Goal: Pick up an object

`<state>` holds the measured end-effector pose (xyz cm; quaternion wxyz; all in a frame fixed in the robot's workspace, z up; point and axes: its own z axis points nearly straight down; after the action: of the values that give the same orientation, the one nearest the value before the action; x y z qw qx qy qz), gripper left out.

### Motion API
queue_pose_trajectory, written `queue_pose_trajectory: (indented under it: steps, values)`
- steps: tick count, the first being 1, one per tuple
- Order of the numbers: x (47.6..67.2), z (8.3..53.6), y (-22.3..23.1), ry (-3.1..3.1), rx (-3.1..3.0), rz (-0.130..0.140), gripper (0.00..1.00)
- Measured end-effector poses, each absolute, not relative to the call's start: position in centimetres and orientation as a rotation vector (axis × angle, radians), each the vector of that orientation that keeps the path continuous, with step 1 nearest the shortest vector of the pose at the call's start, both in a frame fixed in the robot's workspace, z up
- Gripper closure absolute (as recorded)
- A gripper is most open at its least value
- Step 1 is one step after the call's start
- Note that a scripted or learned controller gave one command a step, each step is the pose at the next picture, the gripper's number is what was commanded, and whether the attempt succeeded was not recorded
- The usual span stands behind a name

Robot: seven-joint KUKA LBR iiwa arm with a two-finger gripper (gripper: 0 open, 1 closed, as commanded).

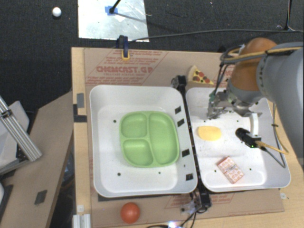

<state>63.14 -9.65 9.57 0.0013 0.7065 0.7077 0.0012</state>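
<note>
One gripper [214,109] was all you had in play, and it hung just behind the yellow oval piece [209,133], a little toward the far wall of the right bin [268,167]. Nothing showed between its tips. At this slant, whether it stood released or clenched could not be told. The grey arm [282,75] came in from the right, behind and to the right of the yellow piece.

That yellow piece lay on the bin floor, apart from the gripper and close to the divide between the two bins. A pink patterned block [230,169], perhaps a toy cracker, lay in front of the yellow piece and slightly right, well apart from it. To the left of the yellow piece, across the divide, the left bin [107,103] held a green divided plate [149,138]. Behind the yellow piece, outside the bins, a pizza-slice toy [200,75] lay on the cardboard. A red ball [129,212] sat in front and far left, off the bins.
</note>
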Motion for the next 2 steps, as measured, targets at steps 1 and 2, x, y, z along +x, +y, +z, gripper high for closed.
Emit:
queue_pose_trajectory:
  steps: [1,2]
  values:
    - [62.8,14.1,-10.1,2.219,2.220,0.004,1.00]
    - [62.3,18.5,-9.8,2.224,2.216,0.004,1.00]
